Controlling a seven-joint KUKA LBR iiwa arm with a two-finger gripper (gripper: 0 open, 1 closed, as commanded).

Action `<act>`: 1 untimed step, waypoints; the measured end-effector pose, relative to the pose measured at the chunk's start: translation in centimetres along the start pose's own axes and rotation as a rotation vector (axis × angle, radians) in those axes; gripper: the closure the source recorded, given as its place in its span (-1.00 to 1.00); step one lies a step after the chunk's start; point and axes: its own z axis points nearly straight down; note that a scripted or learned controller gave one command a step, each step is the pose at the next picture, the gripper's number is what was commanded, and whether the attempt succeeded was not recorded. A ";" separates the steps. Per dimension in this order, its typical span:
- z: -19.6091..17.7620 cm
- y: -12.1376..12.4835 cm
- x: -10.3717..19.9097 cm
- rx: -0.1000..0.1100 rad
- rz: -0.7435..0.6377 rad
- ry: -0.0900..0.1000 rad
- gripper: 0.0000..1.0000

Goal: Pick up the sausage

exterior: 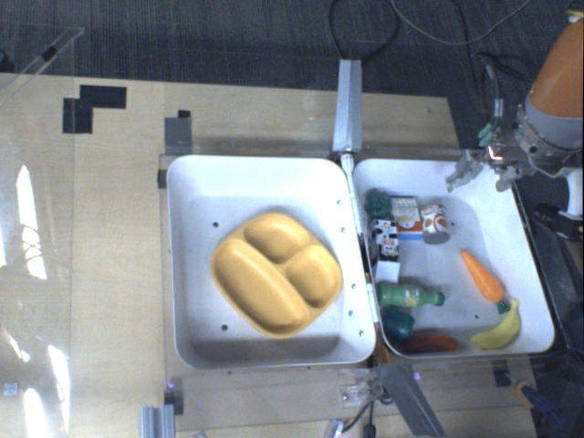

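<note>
We see the arm (558,89) reaching in at the upper right, its orange band above a grey wrist, hanging over the far right corner of the right bin (540,272). The gripper (478,170) sits above the bin's back rim, well apart from everything inside it. Its two fingers are spread, one pointing left toward the rim and one further right, with nothing between them.

The sausage (431,342) lies at the near edge of the right bin, a dark red, elongated piece lying roughly level along the front wall. Just left of it we find a dark green item (397,321), and to its right a banana (499,330). Above it lies a green bottle (410,295) on its side, and a carrot (481,276) rests further right. The left bin (187,245) bears a large yellow bread-like shape (276,271).
</note>
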 end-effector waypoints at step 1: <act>12.2 2.2 5.4 0.001 -0.043 0.001 -1.00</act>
